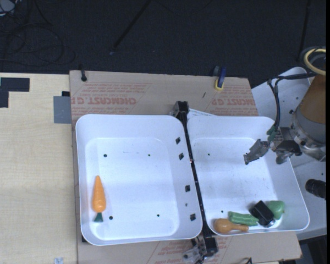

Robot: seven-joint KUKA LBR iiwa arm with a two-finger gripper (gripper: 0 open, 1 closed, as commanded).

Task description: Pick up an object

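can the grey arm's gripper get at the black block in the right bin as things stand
Probably yes. The gripper hangs over the right white bin, and the black block lies on top of the green toy near the front rim, uncovered. The bin wall close by may crowd the fingers.

White bins (133, 126) on brown cardboard (154, 92) printed with red lettering. An orange carrot (98, 194) with a dark green tip sits left; right, a green piece (276, 207), black block (262, 212) and orange-tan pear (229, 226). Blue-and-yellow clamp (220, 77) up top.
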